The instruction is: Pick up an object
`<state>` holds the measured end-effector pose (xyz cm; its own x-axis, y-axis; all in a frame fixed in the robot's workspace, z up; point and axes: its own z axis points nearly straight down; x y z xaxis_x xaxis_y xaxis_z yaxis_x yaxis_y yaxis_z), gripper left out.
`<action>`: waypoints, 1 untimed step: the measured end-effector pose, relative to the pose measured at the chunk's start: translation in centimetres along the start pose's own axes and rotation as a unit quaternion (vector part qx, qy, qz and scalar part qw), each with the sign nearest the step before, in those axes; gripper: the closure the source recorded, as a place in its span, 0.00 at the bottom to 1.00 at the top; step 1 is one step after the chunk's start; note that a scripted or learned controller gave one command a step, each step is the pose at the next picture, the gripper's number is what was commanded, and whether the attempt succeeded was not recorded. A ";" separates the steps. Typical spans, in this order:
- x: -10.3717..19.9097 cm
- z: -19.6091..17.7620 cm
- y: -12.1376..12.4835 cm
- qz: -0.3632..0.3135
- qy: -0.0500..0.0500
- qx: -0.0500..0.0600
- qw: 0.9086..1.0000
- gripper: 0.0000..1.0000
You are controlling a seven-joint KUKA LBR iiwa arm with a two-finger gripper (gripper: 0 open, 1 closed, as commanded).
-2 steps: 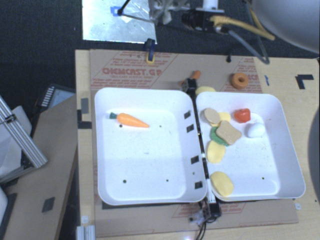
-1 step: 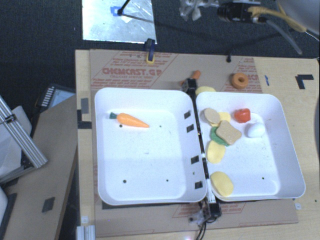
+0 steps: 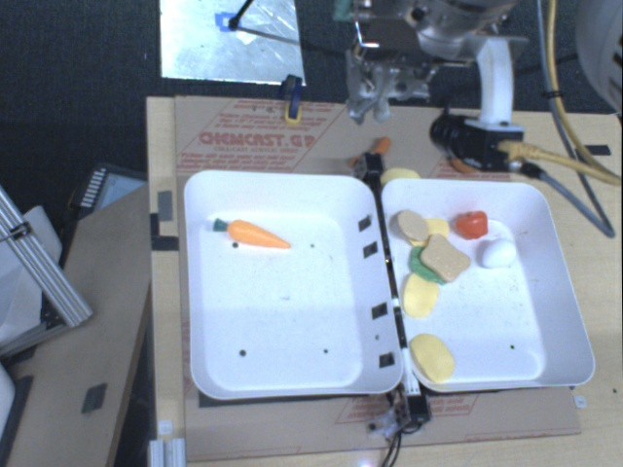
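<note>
— Jaws? Can't tell on that gripper [image 3: 368, 105], above the bins.
— Objects?
— Smooth tapered carrot [image 3: 255, 233] in the left bin [image 3: 209, 358]; toast slice [image 3: 445, 258], egg [image 3: 497, 254] right. Board [image 3: 258, 136] reads "CHEMCAST GP".

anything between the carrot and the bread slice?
In the camera view: bare white floor of the left bin, then the black divider where the bins meet, between the carrot and the bread slice.

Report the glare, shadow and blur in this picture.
Camera view: glare washes out the foil sheet; the left bin is bright in front, with soft shadow under its far rim; the gripper looks slightly blurred; the carrot is sharp.
</note>
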<state>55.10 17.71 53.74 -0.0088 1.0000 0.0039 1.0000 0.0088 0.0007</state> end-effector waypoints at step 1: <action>-0.9 0.2 -5.9 0.002 -0.001 0.001 1.000 1.00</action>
<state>49.25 16.72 53.52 -0.0052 1.0000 0.0009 1.0000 0.0052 -0.0009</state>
